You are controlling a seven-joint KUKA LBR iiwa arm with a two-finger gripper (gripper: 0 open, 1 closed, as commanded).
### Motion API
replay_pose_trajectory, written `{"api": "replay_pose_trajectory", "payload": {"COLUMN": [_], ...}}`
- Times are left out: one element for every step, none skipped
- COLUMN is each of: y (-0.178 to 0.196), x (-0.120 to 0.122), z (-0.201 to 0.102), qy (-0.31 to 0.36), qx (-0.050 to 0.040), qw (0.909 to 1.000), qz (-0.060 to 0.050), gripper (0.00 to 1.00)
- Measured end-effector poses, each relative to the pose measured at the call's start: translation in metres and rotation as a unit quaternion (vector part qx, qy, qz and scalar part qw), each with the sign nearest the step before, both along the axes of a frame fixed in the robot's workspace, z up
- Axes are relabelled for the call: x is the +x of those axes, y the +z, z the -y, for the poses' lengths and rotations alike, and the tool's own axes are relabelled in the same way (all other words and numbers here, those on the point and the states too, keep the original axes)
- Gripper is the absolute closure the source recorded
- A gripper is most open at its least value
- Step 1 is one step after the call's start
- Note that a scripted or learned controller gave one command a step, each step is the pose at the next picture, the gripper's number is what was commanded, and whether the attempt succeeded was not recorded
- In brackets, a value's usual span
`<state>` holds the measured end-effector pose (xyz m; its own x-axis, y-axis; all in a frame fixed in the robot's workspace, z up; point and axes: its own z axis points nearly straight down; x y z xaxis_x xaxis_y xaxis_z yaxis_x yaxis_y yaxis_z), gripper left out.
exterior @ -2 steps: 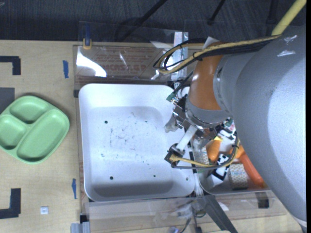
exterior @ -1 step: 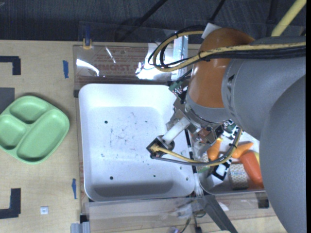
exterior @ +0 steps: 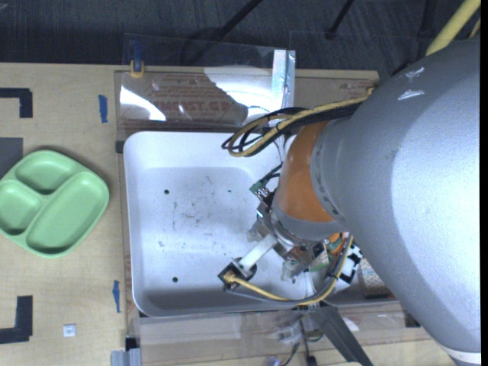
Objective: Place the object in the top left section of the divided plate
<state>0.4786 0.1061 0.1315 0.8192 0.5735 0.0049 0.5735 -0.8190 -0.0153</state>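
Tabletop (exterior: 61,90): pale wood, blue tape bits, black corner marks.
Divided plate (exterior: 52,202): green, left of white bin (exterior: 183,204), apart from it.
Arm (exterior: 396,189): covers bin's right side.
Claw (exterior: 296,267): under wrist; grip cannot be told.
Clear panel (exterior: 183,101): reddish print, unreadable.

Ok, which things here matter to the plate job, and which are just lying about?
Job: green divided plate, gripper low in the white bin; the object to place can't be made out.
Lying about: blue tape marks, black corner marks, clear panel behind the bin.
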Motion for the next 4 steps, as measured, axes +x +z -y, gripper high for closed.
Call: {"api": "replay_pose_trajectory", "payload": {"y": [-0.042,-0.042,-0.042,-0.043], "x": [0.001,0.005,0.005,0.003], "z": [-0.066,-0.115,-0.115,-0.046], "qy": [0.03,0.18,0.18,0.161], "qx": [-0.0066,-0.0081,-0.0077,-0.0057], "qw": [0.9995,0.9836,0.9836,0.9869], "qz": [0.003,0.009,0.009,0.007], "gripper": [0.0,0.0,0.0,0.0]}}
